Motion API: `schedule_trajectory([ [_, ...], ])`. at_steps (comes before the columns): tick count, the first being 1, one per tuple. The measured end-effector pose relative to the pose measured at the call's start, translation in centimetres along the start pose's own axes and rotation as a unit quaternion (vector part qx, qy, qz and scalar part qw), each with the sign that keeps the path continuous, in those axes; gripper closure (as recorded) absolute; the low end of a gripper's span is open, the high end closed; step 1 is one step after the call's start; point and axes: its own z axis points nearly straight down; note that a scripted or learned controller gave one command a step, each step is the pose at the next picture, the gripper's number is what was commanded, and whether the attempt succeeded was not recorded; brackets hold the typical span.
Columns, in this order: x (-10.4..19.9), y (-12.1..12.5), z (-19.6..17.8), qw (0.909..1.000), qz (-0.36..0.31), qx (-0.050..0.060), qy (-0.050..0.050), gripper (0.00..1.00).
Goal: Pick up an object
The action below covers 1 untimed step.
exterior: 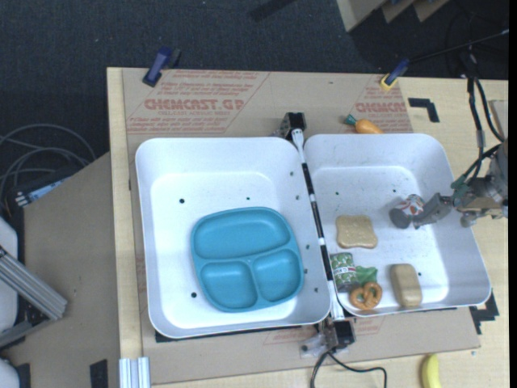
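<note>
My tool (414, 212) hovers near the bread slice (356, 231); I cannot tell its opening, and it may close on nothing.

Both bins (161, 168) look like smooth white plastic, faintly glossy, with dark specks. Blue tray (246, 257): plastic, smooth, soft sheen. Bench top (202, 103): brown matt board, cardboard-like, printed red. Toast (356, 232) looks matt and rough; pretzel (366, 296) glossy brown. Packet (343, 270): shiny printed film. Gripper (406, 211): dull grey metal look. Floor (81, 23): dark, rough carpet.
</note>
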Motion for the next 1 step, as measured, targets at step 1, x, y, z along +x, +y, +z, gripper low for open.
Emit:
schedule_trajectory([
  [1, -2.62, 6.16, 13.13, 1.0, 0.0, 0.001, 0.0, 0.0],
])
